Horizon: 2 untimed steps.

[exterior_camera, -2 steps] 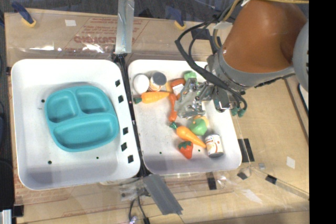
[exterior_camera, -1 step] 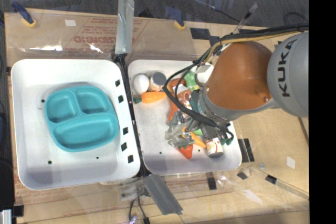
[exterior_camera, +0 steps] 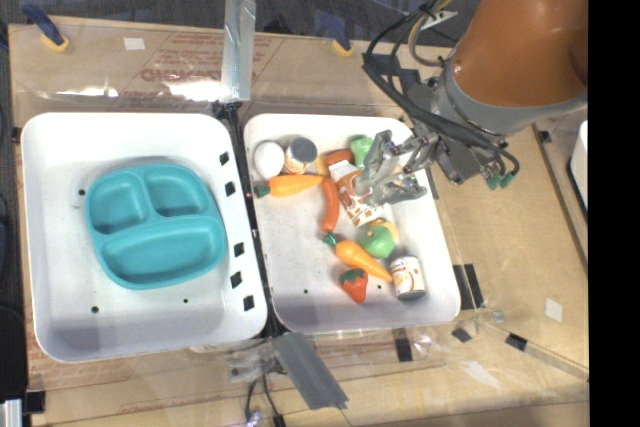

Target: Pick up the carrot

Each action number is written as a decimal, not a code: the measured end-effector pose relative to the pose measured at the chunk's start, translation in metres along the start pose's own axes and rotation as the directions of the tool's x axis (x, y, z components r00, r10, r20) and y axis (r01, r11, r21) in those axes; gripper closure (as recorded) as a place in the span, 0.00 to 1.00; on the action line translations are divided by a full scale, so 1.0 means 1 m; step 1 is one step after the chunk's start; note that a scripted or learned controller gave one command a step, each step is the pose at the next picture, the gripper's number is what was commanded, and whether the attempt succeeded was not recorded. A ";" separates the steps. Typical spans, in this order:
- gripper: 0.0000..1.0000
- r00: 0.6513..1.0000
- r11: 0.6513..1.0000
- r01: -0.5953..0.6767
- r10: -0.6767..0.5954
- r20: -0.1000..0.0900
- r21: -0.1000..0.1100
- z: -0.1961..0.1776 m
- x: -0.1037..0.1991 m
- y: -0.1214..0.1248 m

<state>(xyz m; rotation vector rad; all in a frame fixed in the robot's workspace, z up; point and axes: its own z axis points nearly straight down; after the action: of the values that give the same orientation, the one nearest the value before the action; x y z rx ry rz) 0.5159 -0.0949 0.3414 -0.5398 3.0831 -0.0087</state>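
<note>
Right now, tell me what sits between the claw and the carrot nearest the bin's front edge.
In the camera view, a green apple-like toy lies between the claw and that carrot, with a small printed packet just left of the line.

the bins (exterior_camera: 60, 315) look like smooth matt white plastic. the divided plate (exterior_camera: 155, 225) is glossy teal plastic. the carrot (exterior_camera: 362, 260) looks like shiny orange plastic. the bench (exterior_camera: 545, 265) is pale wood.

Teal divided plate (exterior_camera: 155, 225), left bin (exterior_camera: 40, 215)

Bench (exterior_camera: 560, 245) with two white bins (exterior_camera: 60, 245)
</note>
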 end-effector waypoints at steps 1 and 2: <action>1.00 0.998 0.998 0.068 -0.068 -0.010 -0.008 0.054 0.033 -0.004; 0.00 0.998 0.998 0.068 -0.068 -0.009 -0.007 0.054 0.033 -0.004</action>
<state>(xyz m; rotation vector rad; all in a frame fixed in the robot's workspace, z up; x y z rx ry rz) 0.4867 -0.1098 0.2873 -0.6459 3.0733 -0.0012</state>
